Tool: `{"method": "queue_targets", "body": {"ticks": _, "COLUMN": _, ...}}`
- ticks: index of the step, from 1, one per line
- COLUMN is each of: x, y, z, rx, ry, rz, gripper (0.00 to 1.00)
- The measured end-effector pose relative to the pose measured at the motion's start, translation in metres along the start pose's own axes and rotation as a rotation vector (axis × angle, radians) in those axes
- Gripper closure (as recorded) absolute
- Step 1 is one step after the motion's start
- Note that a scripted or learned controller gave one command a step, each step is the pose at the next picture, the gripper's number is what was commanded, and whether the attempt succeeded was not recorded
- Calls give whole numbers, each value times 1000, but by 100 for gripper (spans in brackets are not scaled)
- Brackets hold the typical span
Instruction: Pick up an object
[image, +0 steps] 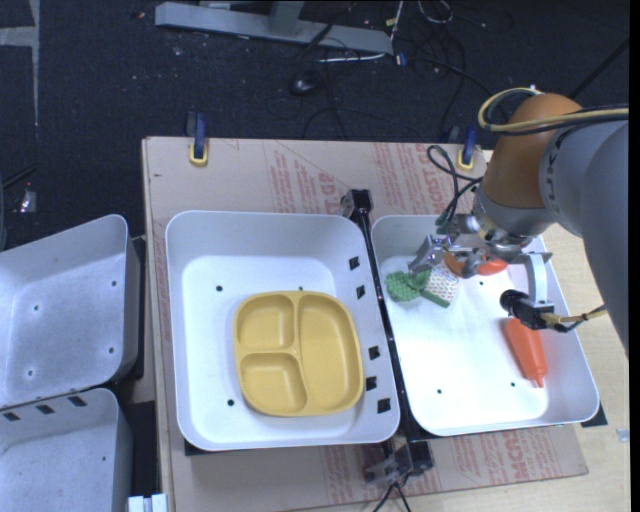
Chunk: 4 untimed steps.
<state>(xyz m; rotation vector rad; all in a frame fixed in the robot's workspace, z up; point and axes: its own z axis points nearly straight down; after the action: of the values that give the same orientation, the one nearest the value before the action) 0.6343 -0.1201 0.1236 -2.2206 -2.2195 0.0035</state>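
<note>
My gripper (428, 256) hangs over the back left part of the right bin (470, 400), with the arm reaching in from the right. Just below it lie a green leafy toy (404, 287) and a pale speckled piece (441, 290), side by side and touching. A small orange-red object (478, 265) sits partly hidden under the wrist. An orange carrot-shaped toy (528, 352) lies near the bin's right wall. I see nothing between the fingers.
The left bin (200, 400) holds a yellow divided plate (298, 352). A black divider (378, 320) runs between the two bins. Two folded white bin lids (60, 300) lie off the bench at the left.
</note>
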Motion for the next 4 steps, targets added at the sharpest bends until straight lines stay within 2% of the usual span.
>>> {"method": "queue_targets", "body": {"ticks": 1, "x": -1, "y": 3, "z": 28, "rx": -9, "ry": -3, "rz": 0, "gripper": 0}}
{"method": "queue_targets", "body": {"ticks": 2, "x": -2, "y": 5, "z": 13, "rx": -21, "ry": -7, "rz": 0, "gripper": 100}}
{"method": "queue_targets", "body": {"ticks": 3, "x": -3, "y": 3, "z": -31, "rx": -8, "ry": -1, "rz": 1, "gripper": 100}}
{"method": "queue_targets", "body": {"ticks": 4, "x": -4, "y": 4, "z": -95, "rx": -11, "ry": -2, "rz": -3, "gripper": 100}}
